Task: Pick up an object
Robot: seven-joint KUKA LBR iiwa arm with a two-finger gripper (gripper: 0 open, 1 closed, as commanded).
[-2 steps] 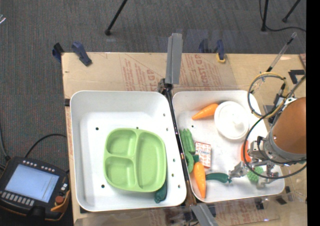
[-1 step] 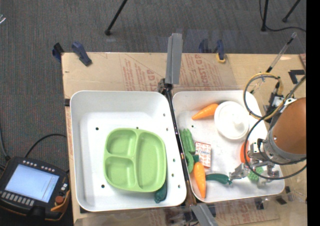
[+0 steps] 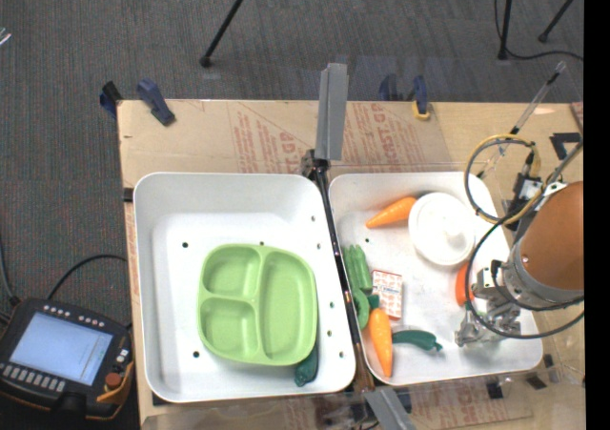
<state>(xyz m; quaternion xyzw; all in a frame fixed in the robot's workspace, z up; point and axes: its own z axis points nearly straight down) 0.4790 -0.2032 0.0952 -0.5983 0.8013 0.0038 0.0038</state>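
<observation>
So the arm comes in from the right and its gripper [image 3: 474, 328] sits low in the right bin [image 3: 343, 192], down near the front right corner. Honestly can't tell from up here what state the gripper is in, the wrist and a tangle of cables sit right over it. Nothing is visibly caught in it either.

Plenty of candidates to grab. Closest is a red-orange piece [image 3: 461, 283] just beside the gripper, partly tucked under the arm. A teal pepper-looking thing [image 3: 416, 339] lies a bit to the left of it on the bin floor, then an orange carrot [image 3: 381, 339] near the front edge, a green pod [image 3: 357, 271] along the left wall, a small printed card [image 3: 387, 291], another carrot [image 3: 393, 214] up top and a white lid [image 3: 442, 227] next to it. The left bin [image 3: 157, 218] holds a green divided plate [image 3: 257, 303].

Looks like the reach-down stage of the pick, not the lift. Next move probably needs a firm close on whatever's underneath, then a straight pull up clear of the bin wall.
</observation>
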